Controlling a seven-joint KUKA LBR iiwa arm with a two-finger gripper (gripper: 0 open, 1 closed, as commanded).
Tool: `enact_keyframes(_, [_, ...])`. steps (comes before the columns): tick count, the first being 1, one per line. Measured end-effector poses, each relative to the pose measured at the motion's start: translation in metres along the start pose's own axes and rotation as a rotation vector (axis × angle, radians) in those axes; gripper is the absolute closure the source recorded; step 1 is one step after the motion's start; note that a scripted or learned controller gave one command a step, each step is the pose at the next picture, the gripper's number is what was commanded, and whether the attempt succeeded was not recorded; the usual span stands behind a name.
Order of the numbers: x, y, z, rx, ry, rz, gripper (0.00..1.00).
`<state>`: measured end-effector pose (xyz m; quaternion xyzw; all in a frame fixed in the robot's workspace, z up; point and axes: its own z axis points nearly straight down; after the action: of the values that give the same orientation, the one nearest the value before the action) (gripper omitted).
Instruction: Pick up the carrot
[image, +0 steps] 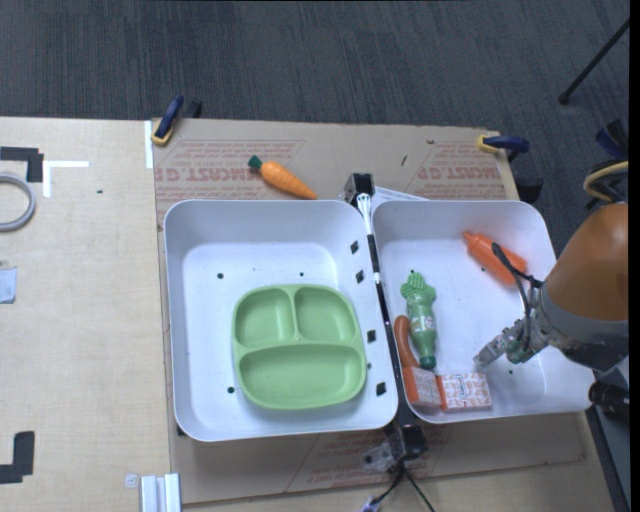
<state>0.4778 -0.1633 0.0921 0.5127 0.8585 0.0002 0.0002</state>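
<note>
Claw (497, 350), grip state unclear, low in right bin (560, 395); carrot (283, 178) well apart, outside bins.

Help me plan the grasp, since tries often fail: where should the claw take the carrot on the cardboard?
Probably across the thick orange middle of the carrot, from straight above. It lies flat and slanted on the cardboard behind the left bin, green top up-left, tapering down-right.
</note>
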Motion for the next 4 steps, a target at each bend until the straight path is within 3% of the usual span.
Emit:
enact_keyframes(1, [-0.052, -0.028, -0.065, -0.001, -0.002, -0.055, 1.0])
enact_keyframes(2, [0.003, 0.002, 0.0, 0.0, 0.0, 0.0, 1.0])
enact_keyframes(3, [-0.055, -0.02, 0.0, -0.001, -0.002, -0.373, 1.0])
enact_keyframes(4, [0.008, 0.006, -0.001, -0.003, -0.004, -0.711, 1.0])
